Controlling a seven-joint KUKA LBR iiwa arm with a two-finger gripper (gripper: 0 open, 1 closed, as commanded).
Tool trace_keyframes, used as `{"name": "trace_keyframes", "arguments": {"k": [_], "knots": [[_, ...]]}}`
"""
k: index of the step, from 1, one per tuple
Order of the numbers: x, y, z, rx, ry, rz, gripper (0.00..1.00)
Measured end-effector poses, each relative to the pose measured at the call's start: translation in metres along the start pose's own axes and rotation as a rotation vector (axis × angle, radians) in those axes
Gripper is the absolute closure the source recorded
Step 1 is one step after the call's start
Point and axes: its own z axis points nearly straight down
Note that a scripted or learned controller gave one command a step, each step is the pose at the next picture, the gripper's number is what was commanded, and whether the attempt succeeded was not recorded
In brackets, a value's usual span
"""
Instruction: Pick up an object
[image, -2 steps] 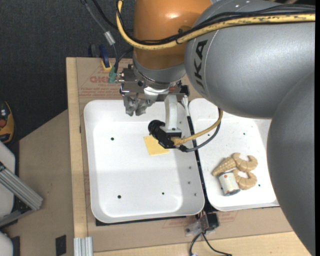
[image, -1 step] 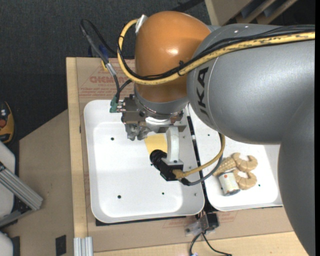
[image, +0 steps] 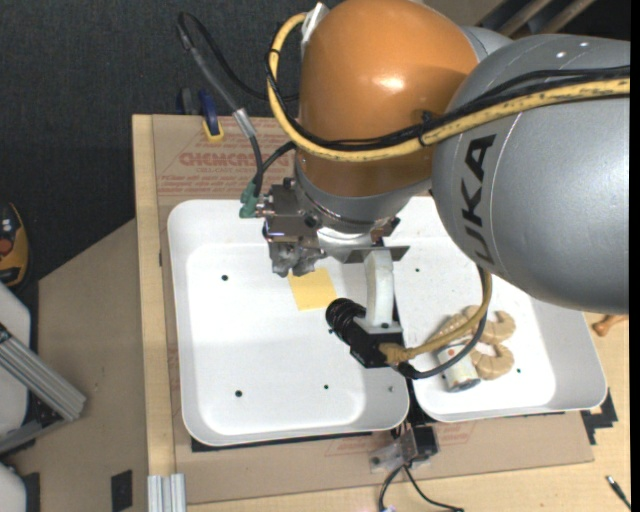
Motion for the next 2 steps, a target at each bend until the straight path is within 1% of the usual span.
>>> {"name": "trace_keyframes", "arguments": {"k": [1,2], "knots": [[0.009,0.012,0.053,0.012,-0.006,0.002,1.0],[0.009,-0.013,-0.083,-0.01,0.006,-0.002,1.0]]}}
